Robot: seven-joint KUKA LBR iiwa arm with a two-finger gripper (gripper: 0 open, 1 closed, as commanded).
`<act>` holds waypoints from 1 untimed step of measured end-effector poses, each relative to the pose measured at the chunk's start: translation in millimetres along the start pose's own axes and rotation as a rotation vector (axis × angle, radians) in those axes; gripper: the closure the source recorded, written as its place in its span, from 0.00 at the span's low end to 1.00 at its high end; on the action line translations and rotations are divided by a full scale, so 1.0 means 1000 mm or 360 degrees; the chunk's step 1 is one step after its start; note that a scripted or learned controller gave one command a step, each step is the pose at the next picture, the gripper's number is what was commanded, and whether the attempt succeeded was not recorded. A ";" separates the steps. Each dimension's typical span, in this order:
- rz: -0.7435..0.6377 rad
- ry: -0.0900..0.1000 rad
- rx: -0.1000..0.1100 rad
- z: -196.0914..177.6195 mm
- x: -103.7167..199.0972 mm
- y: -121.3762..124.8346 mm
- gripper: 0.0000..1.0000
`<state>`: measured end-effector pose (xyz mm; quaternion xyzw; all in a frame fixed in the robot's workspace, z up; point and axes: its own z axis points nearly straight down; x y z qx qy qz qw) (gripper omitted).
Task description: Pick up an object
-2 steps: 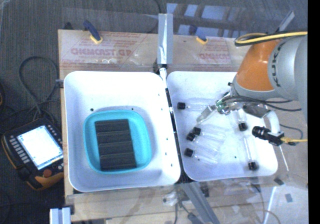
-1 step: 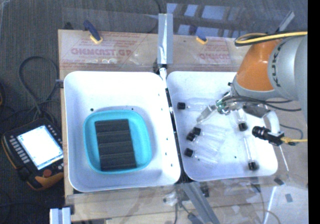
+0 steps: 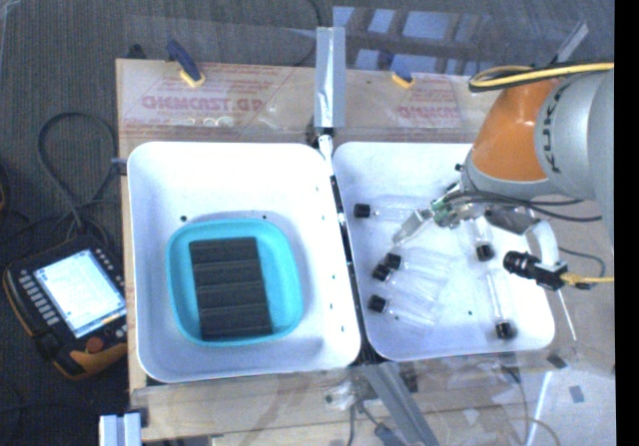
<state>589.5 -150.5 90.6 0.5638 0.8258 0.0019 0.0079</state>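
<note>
Gripper [image 3: 436,215] low over right bin [image 3: 351,167], upper middle; open or closed: can't tell. Clear black-capped vials [image 3: 407,277] scattered beneath and below it, more near rt edge. Left bin [image 3: 150,167] holds blue tray [image 3: 180,254] w/ dark ribbed insert [image 3: 230,286]. Pendant [image 3: 70,306] on floor, far left.

The arm [image 3: 559,130] reaches in from the right side of the view, its thick grey link filling the upper right corner. Below that link sits the orange band [image 3: 511,140], broad and rounded, facing left. From the band the wrist drops down and leftward to the gripper [image 3: 424,223], which is low and angled toward the left, its slim metal fingers [image 3: 409,226] pointing down-left. A black part with a yellow cable [image 3: 531,267] juts out beneath the wrist on the right.
</note>
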 end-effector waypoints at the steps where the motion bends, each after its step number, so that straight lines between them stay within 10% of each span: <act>1: 0.0000 0.0000 0.0000 0.000 0.000 0.000 0.00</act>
